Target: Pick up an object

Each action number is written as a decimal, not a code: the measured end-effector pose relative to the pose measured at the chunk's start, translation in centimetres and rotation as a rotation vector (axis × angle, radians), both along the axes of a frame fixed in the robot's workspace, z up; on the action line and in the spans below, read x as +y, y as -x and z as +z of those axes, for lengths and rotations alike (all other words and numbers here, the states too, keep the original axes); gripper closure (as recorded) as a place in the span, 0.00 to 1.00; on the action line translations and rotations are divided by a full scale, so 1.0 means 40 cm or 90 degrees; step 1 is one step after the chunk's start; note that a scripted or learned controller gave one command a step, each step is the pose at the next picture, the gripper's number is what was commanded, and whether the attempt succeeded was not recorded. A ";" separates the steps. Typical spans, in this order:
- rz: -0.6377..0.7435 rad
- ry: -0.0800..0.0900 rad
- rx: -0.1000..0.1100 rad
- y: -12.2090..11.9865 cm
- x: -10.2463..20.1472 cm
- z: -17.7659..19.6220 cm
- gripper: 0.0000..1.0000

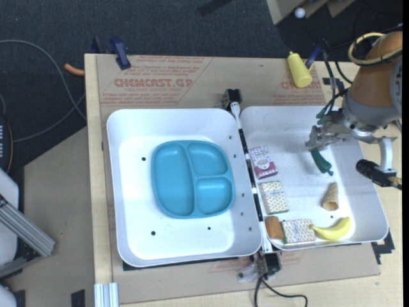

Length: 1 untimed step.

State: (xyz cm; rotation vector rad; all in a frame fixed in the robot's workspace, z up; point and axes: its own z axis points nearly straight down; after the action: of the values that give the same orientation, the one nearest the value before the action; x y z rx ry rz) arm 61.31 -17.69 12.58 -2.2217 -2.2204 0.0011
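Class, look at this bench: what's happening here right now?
A grey robot arm reaches in from the right, its gripper over the right bin, above a green-handled tool. Nothing shows between its fingers. Snack packets, a cone and a banana lie in that bin; the left bin holds a blue divided plate.

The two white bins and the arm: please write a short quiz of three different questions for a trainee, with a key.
1. True or false: the blue divided plate lies in the left bin.
2. Which lies nearest the banana? A) red packet B) cone C) yellow bottle
3. Fill in: the gripper hangs over the ____ bin.

Key: 1 true; 2 B; 3 right.
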 end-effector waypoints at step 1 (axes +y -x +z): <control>0.000 0.000 0.000 0.000 0.001 -0.001 0.00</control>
State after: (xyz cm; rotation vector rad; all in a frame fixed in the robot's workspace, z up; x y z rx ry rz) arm 61.29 -17.66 12.55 -2.2210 -2.2200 0.0007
